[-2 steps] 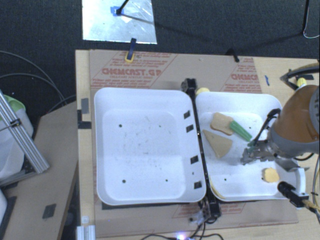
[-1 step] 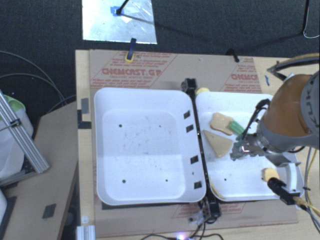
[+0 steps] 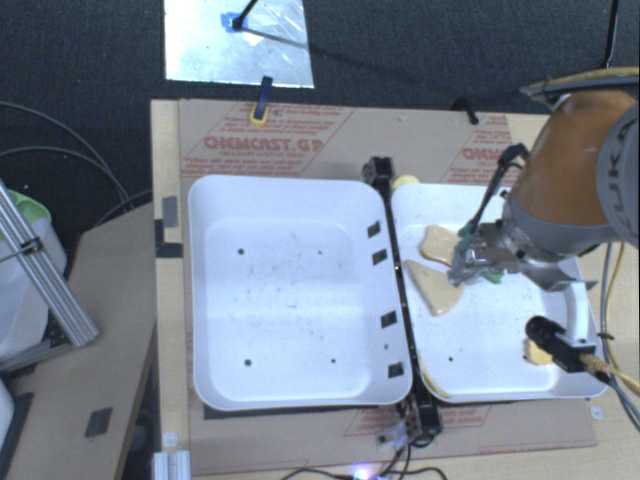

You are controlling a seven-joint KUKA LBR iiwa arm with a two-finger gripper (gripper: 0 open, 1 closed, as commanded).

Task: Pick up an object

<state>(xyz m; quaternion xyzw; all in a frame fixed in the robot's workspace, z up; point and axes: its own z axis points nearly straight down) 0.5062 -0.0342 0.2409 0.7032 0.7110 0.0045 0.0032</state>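
A brown cardboard sheet [image 3: 300,133] carries two white bins. The left bin [image 3: 290,268] touches the right bin [image 3: 480,363] along one edge. The grey and orange arm [image 3: 575,173] reaches over the right bin's right edge. Its gripper [image 3: 466,268] hangs low near that bin's left edge, between a tan slab [image 3: 437,243] and a tan wedge [image 3: 430,290]. How far it is open, or whether it holds either, cannot be told. A small yellow lump [image 3: 538,351] lies near the front right corner.
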